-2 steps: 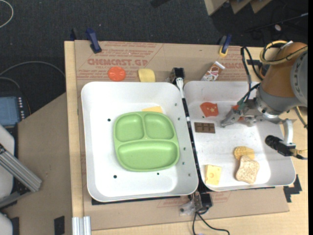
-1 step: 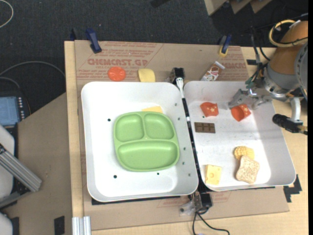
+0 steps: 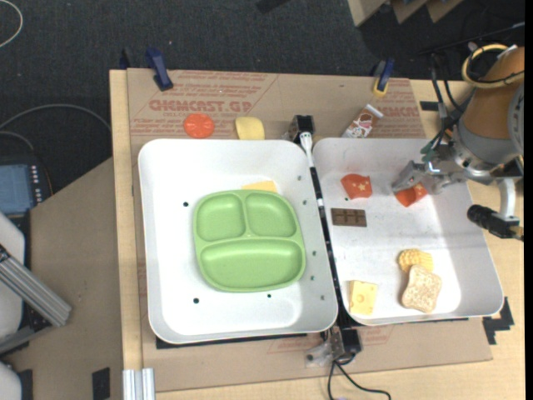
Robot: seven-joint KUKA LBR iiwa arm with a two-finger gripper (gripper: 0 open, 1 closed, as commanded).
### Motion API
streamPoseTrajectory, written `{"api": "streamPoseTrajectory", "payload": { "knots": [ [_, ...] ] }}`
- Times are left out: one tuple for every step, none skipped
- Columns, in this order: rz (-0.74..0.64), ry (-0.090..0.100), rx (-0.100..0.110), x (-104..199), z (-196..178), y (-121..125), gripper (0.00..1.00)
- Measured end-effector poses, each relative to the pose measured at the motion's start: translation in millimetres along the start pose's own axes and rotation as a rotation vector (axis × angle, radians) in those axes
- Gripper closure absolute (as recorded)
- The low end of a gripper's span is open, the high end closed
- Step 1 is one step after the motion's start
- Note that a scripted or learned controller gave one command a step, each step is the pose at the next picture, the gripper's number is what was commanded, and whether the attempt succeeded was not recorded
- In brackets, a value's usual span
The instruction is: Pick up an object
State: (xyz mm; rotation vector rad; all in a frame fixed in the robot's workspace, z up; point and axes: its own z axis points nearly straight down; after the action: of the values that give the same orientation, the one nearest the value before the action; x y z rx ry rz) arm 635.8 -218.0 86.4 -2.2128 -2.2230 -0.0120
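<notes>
Nearest the camera, a cheese wedge [image 3: 361,296] and toast slice [image 3: 422,289] lie at the right bin's [image 3: 466,248] near edge, a round cracker [image 3: 414,259] just behind. Farther back sit a chocolate bar [image 3: 349,217] and red piece [image 3: 357,186]. The gripper [image 3: 414,183] hangs over the far right, pinching a small red object [image 3: 410,195]. A green divided plate [image 3: 248,240] fills the left bin [image 3: 166,223].

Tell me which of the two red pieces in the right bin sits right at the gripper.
The right-hand red piece, directly under the gripper. The other red piece lies apart to its left, above the brown bar.
</notes>
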Motion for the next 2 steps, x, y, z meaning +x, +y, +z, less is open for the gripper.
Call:
{"api": "streamPoseTrajectory", "payload": {
  "knots": [
    [-0.001,-0.007,-0.001,-2.3,-10.4,0.2,1.00],
    [-0.002,-0.003,0.001,-0.2,-9.6,0.4,0.00]
  ]
}}
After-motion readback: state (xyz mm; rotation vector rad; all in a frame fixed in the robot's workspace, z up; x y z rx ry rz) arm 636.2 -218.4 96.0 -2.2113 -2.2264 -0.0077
